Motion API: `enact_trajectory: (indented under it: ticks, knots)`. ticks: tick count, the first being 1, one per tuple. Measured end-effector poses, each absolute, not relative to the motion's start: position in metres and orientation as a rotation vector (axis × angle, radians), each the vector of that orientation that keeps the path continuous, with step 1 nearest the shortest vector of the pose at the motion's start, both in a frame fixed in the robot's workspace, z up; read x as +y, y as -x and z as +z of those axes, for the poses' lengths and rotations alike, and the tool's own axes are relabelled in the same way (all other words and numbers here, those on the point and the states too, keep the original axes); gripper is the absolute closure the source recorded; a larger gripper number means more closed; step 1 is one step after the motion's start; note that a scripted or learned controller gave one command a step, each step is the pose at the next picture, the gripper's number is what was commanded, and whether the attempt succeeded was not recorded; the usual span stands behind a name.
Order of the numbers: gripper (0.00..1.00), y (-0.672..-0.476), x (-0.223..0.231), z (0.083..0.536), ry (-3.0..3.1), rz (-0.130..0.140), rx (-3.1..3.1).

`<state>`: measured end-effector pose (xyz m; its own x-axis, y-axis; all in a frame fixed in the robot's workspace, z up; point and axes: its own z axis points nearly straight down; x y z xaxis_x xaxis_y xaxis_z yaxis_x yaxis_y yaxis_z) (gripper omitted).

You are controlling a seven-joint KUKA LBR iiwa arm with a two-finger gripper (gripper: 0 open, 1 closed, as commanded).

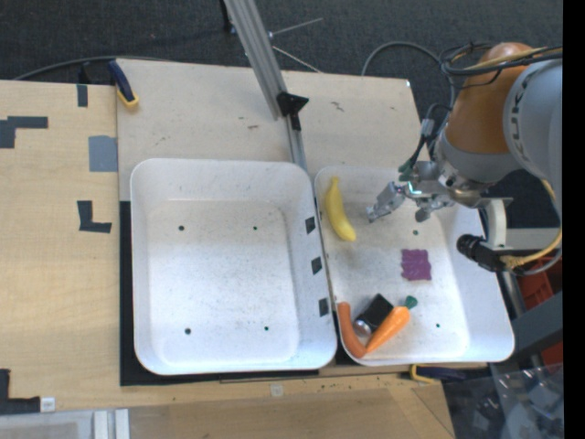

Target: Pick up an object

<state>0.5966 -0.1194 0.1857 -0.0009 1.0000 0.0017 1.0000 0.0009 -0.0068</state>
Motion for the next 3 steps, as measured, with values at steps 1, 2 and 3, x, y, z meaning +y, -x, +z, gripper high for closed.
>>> enact_trajectory:
  ticks: [1,2,3]
  knots:
    - [0.00,-0.598,-0.119,0.188,2.218,0.002,-2.222]
    - [0.00,-0.602,-0.120,0.143,2.217,0.008,-2.220]
    - [0.00,-0.601,-0.119,0.089,2.217,0.008,-2.220]
